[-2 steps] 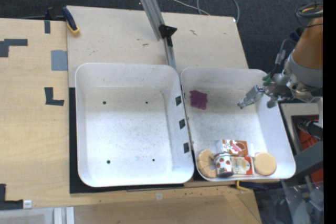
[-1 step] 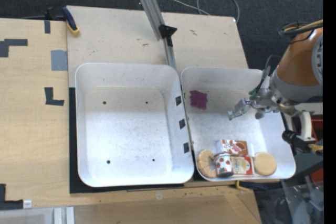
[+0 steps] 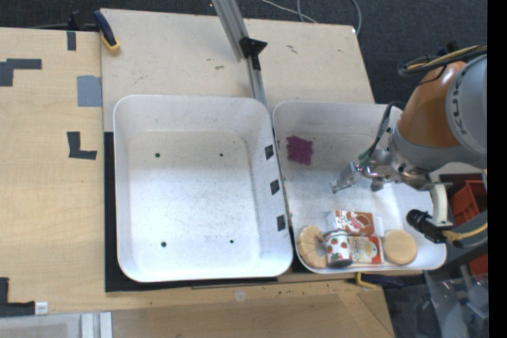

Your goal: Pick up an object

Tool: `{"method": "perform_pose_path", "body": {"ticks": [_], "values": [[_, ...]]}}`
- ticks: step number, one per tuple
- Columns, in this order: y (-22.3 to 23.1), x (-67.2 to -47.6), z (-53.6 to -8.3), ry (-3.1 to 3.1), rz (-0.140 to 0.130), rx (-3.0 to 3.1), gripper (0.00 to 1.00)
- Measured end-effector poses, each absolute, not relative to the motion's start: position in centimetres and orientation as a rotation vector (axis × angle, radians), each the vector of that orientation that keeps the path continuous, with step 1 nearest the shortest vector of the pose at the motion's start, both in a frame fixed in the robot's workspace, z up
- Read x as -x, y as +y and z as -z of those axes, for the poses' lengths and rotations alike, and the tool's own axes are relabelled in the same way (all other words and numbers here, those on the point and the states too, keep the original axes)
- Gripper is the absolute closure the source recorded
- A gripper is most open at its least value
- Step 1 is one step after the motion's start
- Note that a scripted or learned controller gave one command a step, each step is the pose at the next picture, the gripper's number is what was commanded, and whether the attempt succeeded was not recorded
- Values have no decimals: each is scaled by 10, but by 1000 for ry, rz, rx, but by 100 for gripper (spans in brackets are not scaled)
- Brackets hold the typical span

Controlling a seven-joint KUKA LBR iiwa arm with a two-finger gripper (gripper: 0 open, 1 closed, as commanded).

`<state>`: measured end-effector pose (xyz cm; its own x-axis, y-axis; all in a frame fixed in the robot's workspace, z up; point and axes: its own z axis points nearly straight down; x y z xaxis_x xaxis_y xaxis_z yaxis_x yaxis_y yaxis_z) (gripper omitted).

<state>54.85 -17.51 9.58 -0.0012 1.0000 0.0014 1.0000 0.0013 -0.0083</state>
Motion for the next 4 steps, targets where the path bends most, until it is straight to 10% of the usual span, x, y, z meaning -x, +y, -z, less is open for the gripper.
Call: {"method": "perform_pose_path", "body": {"ticks": [1, 4], "values": [[-175, -550, -109, -2222, -2, 2217, 100], [-117, -567, -215, -2227, 1, 2213, 100]]}}
